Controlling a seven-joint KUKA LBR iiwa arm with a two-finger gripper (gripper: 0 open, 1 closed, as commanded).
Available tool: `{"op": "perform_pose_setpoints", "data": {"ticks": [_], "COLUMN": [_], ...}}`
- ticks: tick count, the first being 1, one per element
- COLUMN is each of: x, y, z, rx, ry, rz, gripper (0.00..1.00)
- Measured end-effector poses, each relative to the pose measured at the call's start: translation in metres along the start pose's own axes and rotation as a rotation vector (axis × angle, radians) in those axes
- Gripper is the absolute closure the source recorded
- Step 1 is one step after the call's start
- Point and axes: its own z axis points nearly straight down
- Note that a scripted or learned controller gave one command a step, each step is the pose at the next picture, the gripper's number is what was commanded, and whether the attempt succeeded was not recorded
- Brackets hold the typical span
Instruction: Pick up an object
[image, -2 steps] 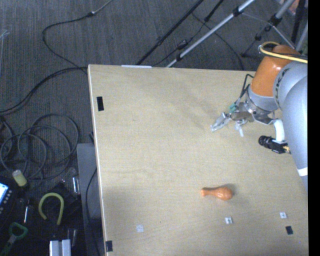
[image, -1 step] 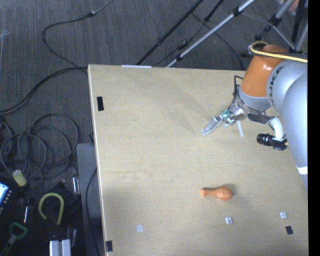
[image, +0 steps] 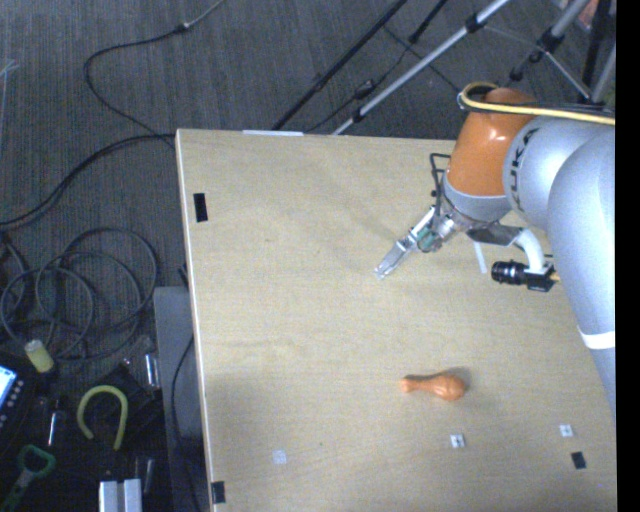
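Observation:
An orange, pear-shaped object lies on its side on the tan bench top, its narrow end pointing left. My gripper hangs well above and behind it, toward the middle of the bench, tilted down to the left. Its fingers look pressed together into one thin silver tip, with nothing between them. The grey arm with its orange band comes in from the right.
A small black camera unit sticks out below the wrist. Small black and white markers dot the bench near its front edge. Cables, tripod legs and tools lie on the floor to the left and behind the bench.

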Motion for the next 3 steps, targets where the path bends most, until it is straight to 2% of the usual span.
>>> {"op": "perform_pose_setpoints", "data": {"ticks": [1,2,3], "x": [0.001,0.063,0.046], "y": [0.001,0.045,0.024], "z": [-0.009,-0.1,-0.123], "rx": [-0.004,-0.001,-0.001], "ry": [0.001,0.001,-0.002], "rz": [0.0,0.169,-0.12], "gripper": [1.0,1.0,1.0]}}
